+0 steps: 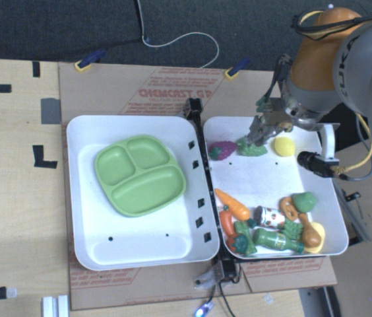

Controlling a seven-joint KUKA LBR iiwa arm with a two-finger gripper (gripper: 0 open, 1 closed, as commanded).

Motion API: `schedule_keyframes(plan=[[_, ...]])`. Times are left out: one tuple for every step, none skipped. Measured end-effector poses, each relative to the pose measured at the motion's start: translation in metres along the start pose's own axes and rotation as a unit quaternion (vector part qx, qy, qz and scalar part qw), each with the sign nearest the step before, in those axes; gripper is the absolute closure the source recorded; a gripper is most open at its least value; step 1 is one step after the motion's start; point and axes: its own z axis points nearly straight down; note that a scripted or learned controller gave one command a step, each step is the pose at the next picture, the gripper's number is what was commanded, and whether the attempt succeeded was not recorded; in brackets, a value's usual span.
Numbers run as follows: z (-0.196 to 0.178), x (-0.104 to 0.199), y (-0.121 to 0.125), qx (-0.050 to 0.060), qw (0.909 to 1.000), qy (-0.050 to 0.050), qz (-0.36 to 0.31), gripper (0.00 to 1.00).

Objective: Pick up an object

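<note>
At the far end of the right bin (pixel 331 197), a small green object (pixel 252 150) lies flat, with the gripper (pixel 260 135) directly upon it. Finger spacing: cannot tell. Purple piece (pixel 222 150) and yellow ball (pixel 283 146) flank it closely. Judged step: grasp attempt. Next: confirm closure, lift straight.

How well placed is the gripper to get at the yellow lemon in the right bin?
Probably yes. The lemon lies apart from the other toys, near the right bin's far edge, open from above. The gripper hangs just beside it, over a green toy.
</note>
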Motion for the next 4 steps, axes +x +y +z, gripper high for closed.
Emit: schedule_keyframes(plan=[[-0.096,0.033,-0.068,-0.004,1.0000,0.000,0.000,1.00],[-0.184,0.062,-0.137,-0.005,1.0000,0.001,-0.001,1.00],[-0.119,0.166,-0.136,0.003,1.0000,0.001,-0.004,1.00],[-0.158,0.221,-0.135,-0.001,1.0000,0.001,-0.003,1.00]])
